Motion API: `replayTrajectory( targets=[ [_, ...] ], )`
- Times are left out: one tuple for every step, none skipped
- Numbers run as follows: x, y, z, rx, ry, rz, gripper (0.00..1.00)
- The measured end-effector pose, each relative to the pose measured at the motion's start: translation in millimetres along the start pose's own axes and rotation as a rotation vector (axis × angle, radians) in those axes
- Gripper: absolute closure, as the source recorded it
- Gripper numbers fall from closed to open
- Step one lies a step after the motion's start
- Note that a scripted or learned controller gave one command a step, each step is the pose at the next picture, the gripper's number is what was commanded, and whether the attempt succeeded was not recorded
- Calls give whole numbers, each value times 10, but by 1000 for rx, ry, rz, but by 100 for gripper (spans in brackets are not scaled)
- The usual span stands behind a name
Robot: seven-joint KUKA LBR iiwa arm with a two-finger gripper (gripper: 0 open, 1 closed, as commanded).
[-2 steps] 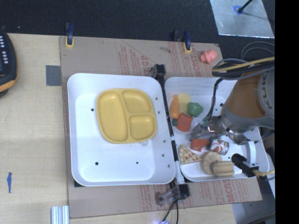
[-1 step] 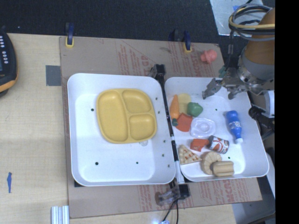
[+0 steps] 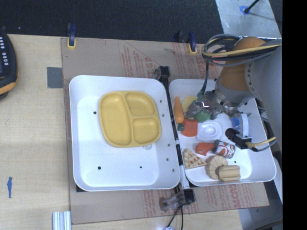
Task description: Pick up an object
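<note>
Two white bins sit side by side on the surface. The left bin holds a yellow three-compartment tray, lying flat toward the back. The right bin is crowded with toy food: an orange carrot along its left wall, a red piece just beside it, a white lidded cup, a waffle-patterned wedge, a round cracker-like piece touching a tan bread roll at the front, and a red-and-white can, partly hidden. A blue-and-white item near the right wall is too obscured to name. The arm reaches in from the right, covering the bin's back right corner. The gripper hangs low over the pile's back; whether its jaws are apart or together cannot be told, since dark shapes blur with the objects beneath. Green and yellow bits peek out beside it.
</note>
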State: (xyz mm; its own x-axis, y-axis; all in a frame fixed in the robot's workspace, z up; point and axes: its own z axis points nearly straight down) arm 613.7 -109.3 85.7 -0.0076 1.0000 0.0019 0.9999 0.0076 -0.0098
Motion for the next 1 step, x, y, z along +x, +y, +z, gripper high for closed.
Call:
replayTrajectory(
  targets=[
    [-25,18,-177,-7,-3,-2,100]
  ],
)
